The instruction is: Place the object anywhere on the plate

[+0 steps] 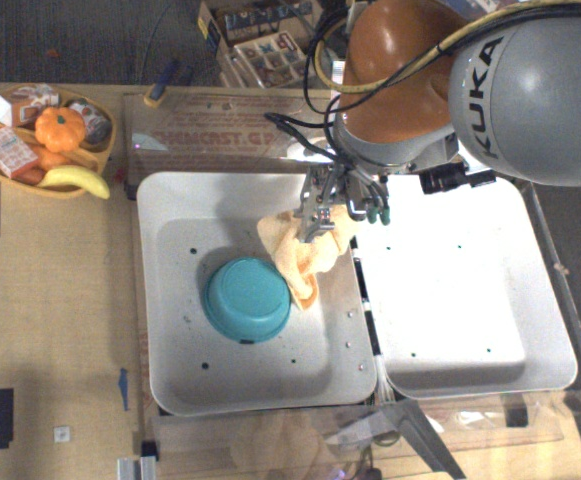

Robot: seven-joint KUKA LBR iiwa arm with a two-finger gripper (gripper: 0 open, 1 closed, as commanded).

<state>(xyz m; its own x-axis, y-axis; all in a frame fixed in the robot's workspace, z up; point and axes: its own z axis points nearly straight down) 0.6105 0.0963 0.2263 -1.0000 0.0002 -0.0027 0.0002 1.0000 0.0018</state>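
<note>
In the left bin (pixel 170 368), a teal plate (pixel 248 299) lies upside down, its 2 o'clock edge touching a crumpled yellow cloth (pixel 305 253). The gripper (pixel 318 230) sits on the cloth's upper part; whether it grips cannot be told. At far 10 o'clock on the tabletop (pixel 50 318), a fruit basket (pixel 42 143).

A teal plate (pixel 248 299) beside a pale yellow, perhaps cream-streaked cloth (pixel 298 256), both in a white bin (pixel 170 298).

Bench (pixel 50 318): two white bins (pixel 170 368) (side by side).
</note>
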